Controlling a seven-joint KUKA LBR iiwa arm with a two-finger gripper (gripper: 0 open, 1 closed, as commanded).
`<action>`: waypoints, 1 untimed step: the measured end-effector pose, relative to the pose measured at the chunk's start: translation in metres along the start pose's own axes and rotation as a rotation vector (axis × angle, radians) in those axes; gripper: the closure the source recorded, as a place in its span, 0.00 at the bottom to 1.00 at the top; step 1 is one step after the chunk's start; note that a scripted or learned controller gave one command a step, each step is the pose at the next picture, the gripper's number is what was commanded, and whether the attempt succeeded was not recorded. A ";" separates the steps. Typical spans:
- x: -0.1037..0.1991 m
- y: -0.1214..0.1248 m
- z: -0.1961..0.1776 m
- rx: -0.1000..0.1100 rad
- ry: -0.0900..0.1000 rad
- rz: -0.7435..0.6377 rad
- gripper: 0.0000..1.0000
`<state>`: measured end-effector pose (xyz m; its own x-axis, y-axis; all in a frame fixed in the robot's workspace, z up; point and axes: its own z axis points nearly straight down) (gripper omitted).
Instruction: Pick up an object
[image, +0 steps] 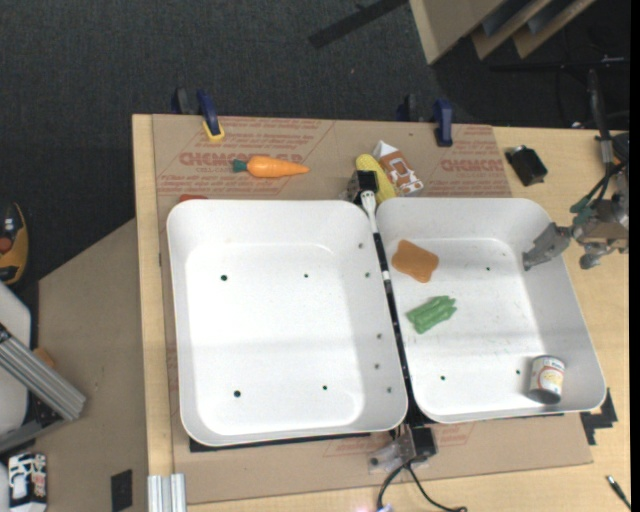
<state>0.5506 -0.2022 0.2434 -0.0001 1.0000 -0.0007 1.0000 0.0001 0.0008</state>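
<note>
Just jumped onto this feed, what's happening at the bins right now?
The gripper sits at the right bin's far right rim, holding nothing visible. In that bin lie an orange piece, a green toy vegetable and a small can. A toy carrot lies on the board behind the left bin.

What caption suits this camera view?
Gripper at the right bin's edge, near a green toy, orange piece and small can.
</note>
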 end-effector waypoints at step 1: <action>0.054 0.023 0.115 0.012 0.007 -0.005 0.00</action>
<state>0.5740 -0.1481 0.1288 -0.0052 1.0000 0.0063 0.9999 0.0053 -0.0110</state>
